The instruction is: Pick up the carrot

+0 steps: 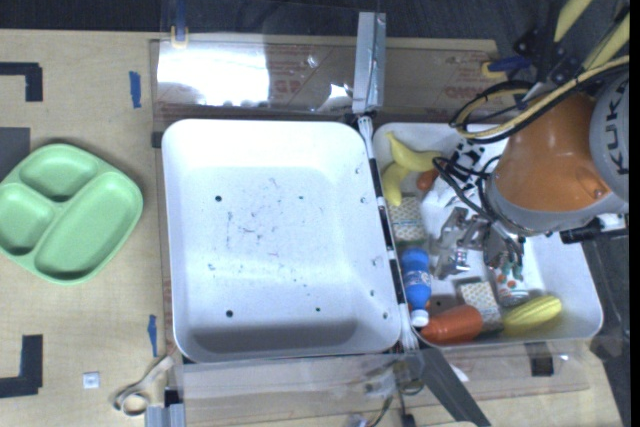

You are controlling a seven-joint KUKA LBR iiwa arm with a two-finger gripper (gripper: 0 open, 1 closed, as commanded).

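Note:
The carrot (pixel 455 323), an orange-red tapered piece, lies at the near edge of the right bin (pixel 588 307), between a blue bottle and a yellow lemon. My gripper (pixel 463 242) hangs low inside the right bin, under the orange wrist band (pixel 545 165). It sits a little farther back than the carrot and apart from it. Cables and the wrist hide much of the bin's middle.
The right bin also holds a banana (pixel 404 166) at the back left, a blue bottle (pixel 415 277) along the left wall, a lemon (pixel 531 313) at the front right and small packets. The left bin (pixel 270 235) adjoins it. A green divided plate (pixel 66 212) lies at far left.

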